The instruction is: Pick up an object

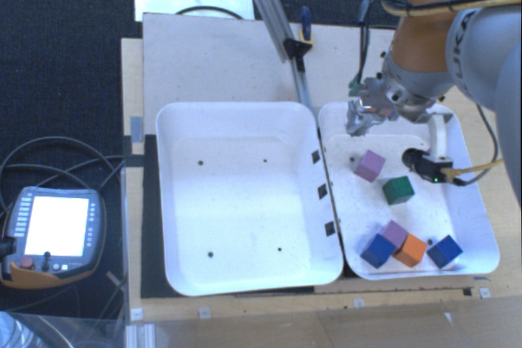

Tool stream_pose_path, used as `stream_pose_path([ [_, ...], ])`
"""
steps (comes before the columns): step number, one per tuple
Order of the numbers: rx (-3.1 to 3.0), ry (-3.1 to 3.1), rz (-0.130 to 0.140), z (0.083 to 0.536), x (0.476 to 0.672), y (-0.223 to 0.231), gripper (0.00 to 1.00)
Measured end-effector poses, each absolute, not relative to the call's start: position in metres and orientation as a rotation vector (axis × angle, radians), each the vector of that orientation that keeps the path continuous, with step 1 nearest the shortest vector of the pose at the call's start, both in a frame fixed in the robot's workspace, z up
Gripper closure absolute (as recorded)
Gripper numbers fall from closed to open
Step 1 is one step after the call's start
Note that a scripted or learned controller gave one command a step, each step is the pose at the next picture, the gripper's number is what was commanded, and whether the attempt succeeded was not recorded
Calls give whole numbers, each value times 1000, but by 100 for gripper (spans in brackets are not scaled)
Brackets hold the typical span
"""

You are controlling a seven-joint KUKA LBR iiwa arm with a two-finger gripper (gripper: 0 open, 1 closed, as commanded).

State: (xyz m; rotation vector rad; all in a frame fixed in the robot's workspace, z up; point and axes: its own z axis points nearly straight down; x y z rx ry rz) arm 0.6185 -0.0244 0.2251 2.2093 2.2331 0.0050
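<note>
Hand [360,122] above right bin [473,175], apart from purple cube [369,165].

Arm [481,20] cut off at right edge. Gripper [359,120] fingertips too small and blurred to resolve. Right bin [481,240] far rim hidden behind wrist.

We see a robotics lab: a grey industrial arm with an orange band [440,20] over two shallow white plastic bins [245,114], a handheld control pendant [53,236] trailing cables on dark carpet.
</note>
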Motion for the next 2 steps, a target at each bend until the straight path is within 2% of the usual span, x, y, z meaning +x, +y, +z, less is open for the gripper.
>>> stream_pose_path([
  [1,2209,2235,4,219,618,34,100],
  [2,2208,2234,7,219,634,90,100],
])
